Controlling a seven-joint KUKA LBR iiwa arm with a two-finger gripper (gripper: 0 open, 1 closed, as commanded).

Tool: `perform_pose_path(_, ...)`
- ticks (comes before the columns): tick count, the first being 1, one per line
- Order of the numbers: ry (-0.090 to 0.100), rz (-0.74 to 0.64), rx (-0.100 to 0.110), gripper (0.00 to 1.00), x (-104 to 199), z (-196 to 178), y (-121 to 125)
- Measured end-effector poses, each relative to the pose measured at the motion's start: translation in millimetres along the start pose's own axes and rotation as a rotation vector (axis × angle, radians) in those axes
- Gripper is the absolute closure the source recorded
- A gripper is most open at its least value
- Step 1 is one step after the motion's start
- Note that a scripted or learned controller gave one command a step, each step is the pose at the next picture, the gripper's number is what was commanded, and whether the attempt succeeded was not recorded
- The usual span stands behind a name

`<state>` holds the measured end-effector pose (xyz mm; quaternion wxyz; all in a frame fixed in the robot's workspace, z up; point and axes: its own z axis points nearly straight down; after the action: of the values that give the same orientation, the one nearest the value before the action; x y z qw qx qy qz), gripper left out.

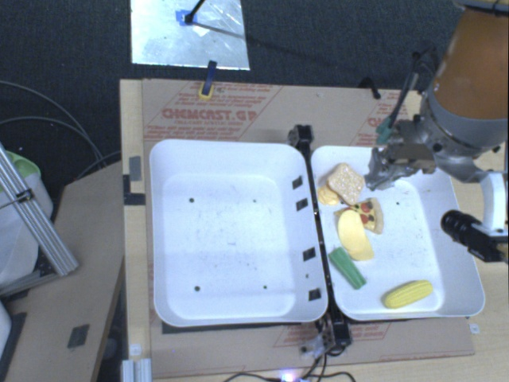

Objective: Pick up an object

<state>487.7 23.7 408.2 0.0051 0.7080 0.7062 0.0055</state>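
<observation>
The right bin holds several toy foods. A tan bread slice lies near its upper left, with a small yellow piece beside it. Below are a pizza slice, a pale yellow piece, a green piece and a yellow corn cob near the front. My gripper hangs over the bin's upper part, just right of the bread slice. Nothing shows between its fingers.
The left bin sits beside the right one, with a black clip strip between them. A silver sheet lies at the back. A black fixture juts in at the right bin's right edge.
</observation>
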Motion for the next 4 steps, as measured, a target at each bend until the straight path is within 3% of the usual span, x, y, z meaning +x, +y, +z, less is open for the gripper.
perform_pose_path(1,-0.001,0.0,0.016,1.0,-36.6,55.7,14.1)
perform_pose_path(2,0.001,-0.006,0.024,1.0,-4.1,161.9,-5.1)
perform_pose_path(3,0.003,-0.012,0.003,1.0,34.6,60.4,-0.8)
perform_pose_path(4,-0.004,0.006,0.002,1.0,-80.1,-23.5,-0.3)
